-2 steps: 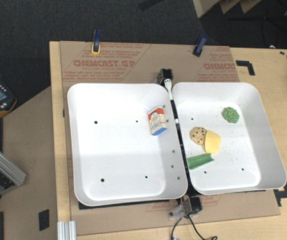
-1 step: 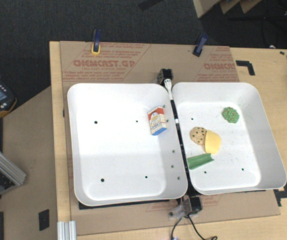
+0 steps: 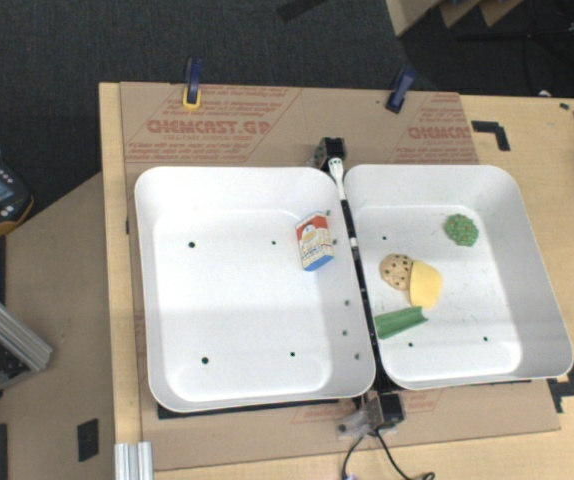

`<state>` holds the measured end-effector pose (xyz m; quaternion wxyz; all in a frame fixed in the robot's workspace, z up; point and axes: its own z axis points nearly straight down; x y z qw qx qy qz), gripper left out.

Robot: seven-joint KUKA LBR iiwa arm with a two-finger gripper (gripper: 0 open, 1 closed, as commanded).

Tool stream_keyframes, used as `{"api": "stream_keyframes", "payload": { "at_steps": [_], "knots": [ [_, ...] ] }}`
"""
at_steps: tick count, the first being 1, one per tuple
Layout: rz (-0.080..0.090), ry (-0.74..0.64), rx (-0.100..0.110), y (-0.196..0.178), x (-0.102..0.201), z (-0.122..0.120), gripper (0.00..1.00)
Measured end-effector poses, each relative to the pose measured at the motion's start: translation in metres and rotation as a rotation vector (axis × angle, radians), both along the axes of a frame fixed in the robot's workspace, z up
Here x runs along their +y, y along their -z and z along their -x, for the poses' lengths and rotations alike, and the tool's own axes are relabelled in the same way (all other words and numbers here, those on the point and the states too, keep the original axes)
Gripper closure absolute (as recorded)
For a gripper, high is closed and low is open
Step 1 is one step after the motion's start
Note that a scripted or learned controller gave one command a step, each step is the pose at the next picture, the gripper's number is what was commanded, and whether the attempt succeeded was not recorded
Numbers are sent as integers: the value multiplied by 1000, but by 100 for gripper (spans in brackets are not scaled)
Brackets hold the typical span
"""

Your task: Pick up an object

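Green pod, cookie right bin; carton left bin.

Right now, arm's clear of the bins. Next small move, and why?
Probably bring the arm in over the right bin and line up above the green broccoli-like piece. It sits alone with bare floor around it, while the cookie, yellow piece and green strip crowd together near the divider.
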<state>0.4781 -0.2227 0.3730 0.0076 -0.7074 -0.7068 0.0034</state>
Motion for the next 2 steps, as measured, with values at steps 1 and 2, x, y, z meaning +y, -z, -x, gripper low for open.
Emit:
{"api": "stream_keyframes", "payload": {
  "at_steps": [1, 2],
  "knots": [
    [5, -1, -12, 26, -1, -1, 100],
    [5, -1, -13, 49, -1, -1, 100]
  ]
}}
